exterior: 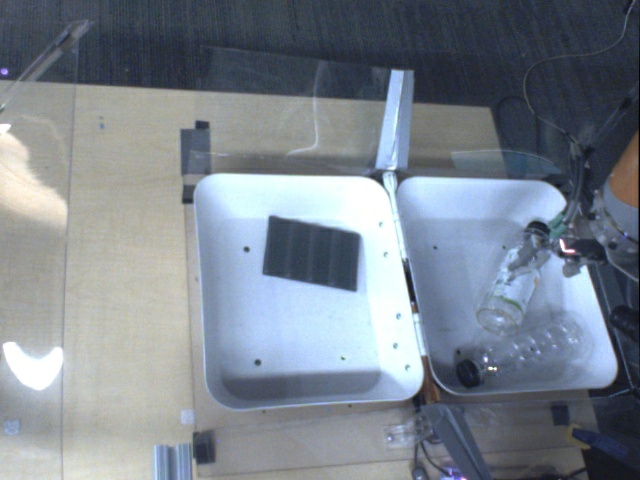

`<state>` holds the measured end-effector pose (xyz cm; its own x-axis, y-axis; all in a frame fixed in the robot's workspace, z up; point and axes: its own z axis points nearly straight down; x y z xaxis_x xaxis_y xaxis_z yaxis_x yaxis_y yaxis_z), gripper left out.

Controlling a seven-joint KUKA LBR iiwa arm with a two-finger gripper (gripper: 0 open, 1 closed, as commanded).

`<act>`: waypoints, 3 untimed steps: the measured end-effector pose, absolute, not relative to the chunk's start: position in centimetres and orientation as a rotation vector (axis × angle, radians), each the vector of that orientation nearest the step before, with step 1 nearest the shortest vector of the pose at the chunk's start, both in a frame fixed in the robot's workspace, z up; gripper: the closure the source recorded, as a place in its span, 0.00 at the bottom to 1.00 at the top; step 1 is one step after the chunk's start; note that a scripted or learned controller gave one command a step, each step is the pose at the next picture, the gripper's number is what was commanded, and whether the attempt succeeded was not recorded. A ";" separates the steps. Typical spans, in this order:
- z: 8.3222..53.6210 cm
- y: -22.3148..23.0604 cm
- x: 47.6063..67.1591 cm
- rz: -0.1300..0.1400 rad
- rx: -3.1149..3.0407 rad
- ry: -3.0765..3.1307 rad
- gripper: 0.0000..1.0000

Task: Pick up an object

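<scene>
- Bench (100,298) of pale, smooth wood grain bears two shallow white bins side by side, each with rounded corners and a matte, moulded plastic look.
- Left bin (215,368) holds a flat, dark grey rectangular pad (311,253) with faint ribbing across it; the pad lies slightly skewed in the upper half of the bin floor, apart from the walls.
- Right bin (440,218) holds two clear, glassy things.
- Clear glass jar (510,293), cylindrical and see-through, is tilted with its wide open mouth toward the lower left and its narrow end up toward the gripper; it sits in the right half of the right bin.
- Clear plastic bottle (525,348), ridged and transparent with a round black cap at its left end, lies on its side along the near wall of the right bin, just below the jar.
- Gripper (548,236) of dark metal reaches in from the right edge and meets the upper end of the jar; whether the claw is spread or pinching the jar I cannot tell at this size.
- Clear acrylic panels and a slim metal post (397,118) stand behind the bins.
</scene>
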<state>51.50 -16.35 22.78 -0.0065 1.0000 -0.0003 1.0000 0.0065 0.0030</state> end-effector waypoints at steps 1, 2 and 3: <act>10.2 -19.1 52.5 0.005 1.940 2.463 0.00; 9.4 -19.6 51.3 0.016 1.826 2.526 0.00; 8.9 -20.6 58.2 0.005 1.589 2.695 0.00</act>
<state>58.19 -20.61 8.93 -0.4841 0.8750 -0.0091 0.8749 0.4841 0.0093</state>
